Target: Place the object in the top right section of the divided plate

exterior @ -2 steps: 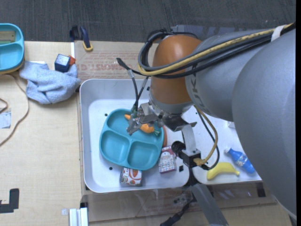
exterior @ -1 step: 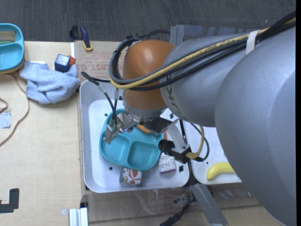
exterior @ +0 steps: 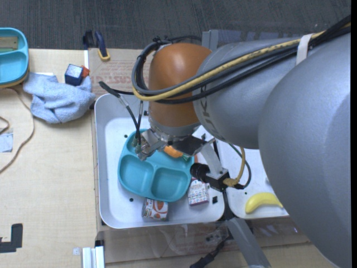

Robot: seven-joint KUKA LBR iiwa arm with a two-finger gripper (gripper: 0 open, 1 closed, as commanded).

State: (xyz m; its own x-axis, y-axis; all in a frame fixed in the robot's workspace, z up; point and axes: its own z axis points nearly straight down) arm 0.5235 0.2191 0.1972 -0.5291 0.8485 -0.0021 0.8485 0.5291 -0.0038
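Note:
A blue divided plate [exterior: 150,177] lies in the left white bin [exterior: 106,166]. The arm's orange band and grey body hang low over the plate's far right part and hide it. My gripper [exterior: 153,146] reaches down at the plate's upper edge. A small orange object [exterior: 174,152] shows just right of the gripper, at the plate's upper right section. I cannot see whether it is between the fingers or resting on the plate.
A small red and white packet [exterior: 155,209] and another packet [exterior: 198,194] lie at the plate's near edge. A yellow banana [exterior: 262,201] lies in the right bin. On the bench to the left are a grey cloth [exterior: 58,98], a dark cube [exterior: 73,74] and a blue tray [exterior: 12,54].

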